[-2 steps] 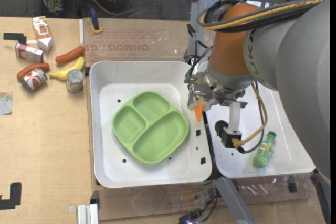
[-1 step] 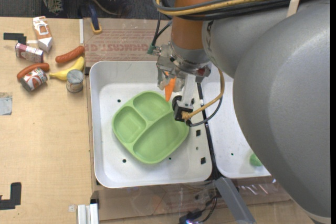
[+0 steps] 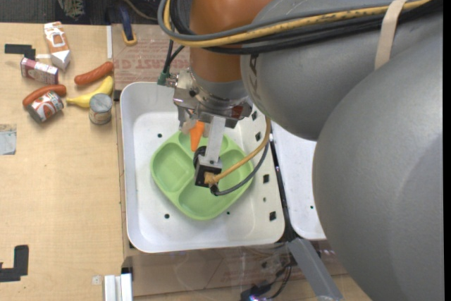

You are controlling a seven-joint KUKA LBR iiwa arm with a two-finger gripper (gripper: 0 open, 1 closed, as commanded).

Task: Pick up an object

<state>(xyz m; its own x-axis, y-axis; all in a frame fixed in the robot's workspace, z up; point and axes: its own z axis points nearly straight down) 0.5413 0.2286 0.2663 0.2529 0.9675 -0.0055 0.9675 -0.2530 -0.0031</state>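
Note:
A light green divided plate (image 3: 176, 176) lies in the left white bin (image 3: 141, 222). At the plate's far edge a small orange piece (image 3: 196, 134) pokes out from under my gripper (image 3: 202, 125). The gripper hangs straight down over that edge, right above the orange piece and close to it or touching it. The wrist body covers the tips, so whether the orange piece is gripped is hidden. The big grey arm hides the plate's right rim.
The right bin (image 3: 304, 180) is mostly covered by the arm. On the wooden bench to the left lie a sausage (image 3: 93, 73), a banana (image 3: 95, 96), a small tin (image 3: 100, 109), a red can (image 3: 44, 103) and a carton (image 3: 56, 44).

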